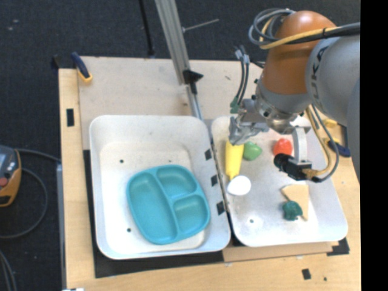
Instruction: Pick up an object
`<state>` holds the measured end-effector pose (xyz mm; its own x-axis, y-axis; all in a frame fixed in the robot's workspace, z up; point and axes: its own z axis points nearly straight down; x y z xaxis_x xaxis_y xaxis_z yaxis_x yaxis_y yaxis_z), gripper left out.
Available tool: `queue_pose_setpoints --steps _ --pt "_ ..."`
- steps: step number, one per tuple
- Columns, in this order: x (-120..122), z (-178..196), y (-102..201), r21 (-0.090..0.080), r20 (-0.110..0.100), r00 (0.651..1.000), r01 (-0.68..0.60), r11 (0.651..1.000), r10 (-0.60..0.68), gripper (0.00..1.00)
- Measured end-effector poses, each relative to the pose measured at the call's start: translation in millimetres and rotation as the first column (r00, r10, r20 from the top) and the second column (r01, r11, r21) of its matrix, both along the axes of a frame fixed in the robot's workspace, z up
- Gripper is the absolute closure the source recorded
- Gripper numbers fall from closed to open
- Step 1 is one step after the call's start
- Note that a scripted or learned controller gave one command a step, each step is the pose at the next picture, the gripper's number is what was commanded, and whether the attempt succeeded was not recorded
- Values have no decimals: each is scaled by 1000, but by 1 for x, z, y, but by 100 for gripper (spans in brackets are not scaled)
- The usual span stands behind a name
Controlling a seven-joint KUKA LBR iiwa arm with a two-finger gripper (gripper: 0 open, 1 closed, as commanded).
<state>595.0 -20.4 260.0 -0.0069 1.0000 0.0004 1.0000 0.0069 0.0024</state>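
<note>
Arm (303,59) reaches in over right bin (315,223). Teal divided plate (168,204) lies in left bin (103,138). Gripper (239,135) sits at top end of yellow corn (233,158); grip state cannot be told. White ball (239,185) touches corn's lower end.

The bench (133,90) is a pale wooden top with a lighter board laid across its rear portion. Two shallow white bins rest on it side by side, their inner edges touching. The left bin (106,138) sits toward the bench centre; the right bin (327,220) reaches the near right corner. A dark mat (91,223) shows beneath the left bin's left and near edges. A grey aluminium post (173,35) rises from the board just behind the bins' junction. A clamp with a blue and yellow handle (82,67) sits at the far left corner. Small black marks (70,117) lie along the left margin.
</note>
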Motion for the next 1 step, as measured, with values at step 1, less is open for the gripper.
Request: queue_pose_setpoints --steps 1 --pt "-7 -5 62 1 -1 1000 -1 1000 1 100"
